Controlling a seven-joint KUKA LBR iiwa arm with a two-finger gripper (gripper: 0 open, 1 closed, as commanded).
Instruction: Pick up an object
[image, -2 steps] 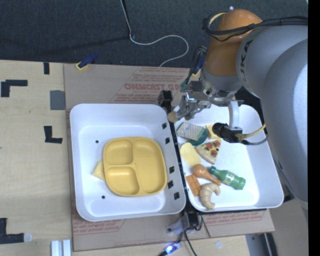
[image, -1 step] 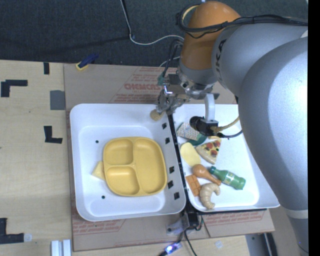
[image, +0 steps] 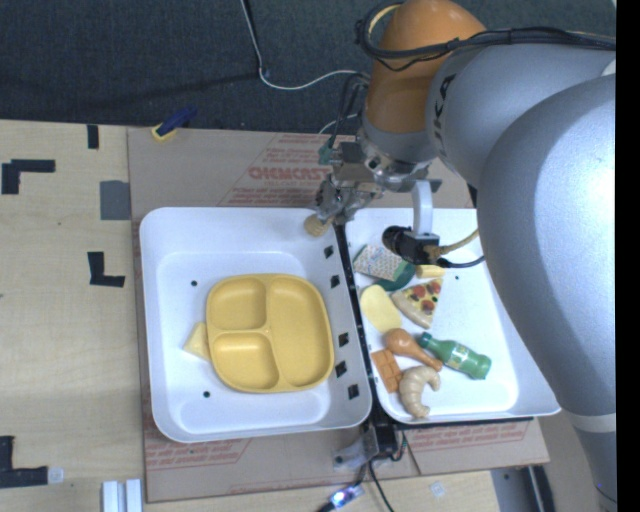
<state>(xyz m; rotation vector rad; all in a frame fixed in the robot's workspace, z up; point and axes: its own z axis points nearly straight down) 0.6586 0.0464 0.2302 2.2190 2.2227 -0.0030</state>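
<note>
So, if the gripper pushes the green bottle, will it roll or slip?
The green bottle lies on its side in the right bin, so it would probably roll. It looks glossy, perhaps slippery. It seems to be a small toy, likely light.

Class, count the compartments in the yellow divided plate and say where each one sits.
3. On the yellow plate in the left bin: one at the upper left, one long one down the right side, one at the lower left. None looks hidden.
</note>
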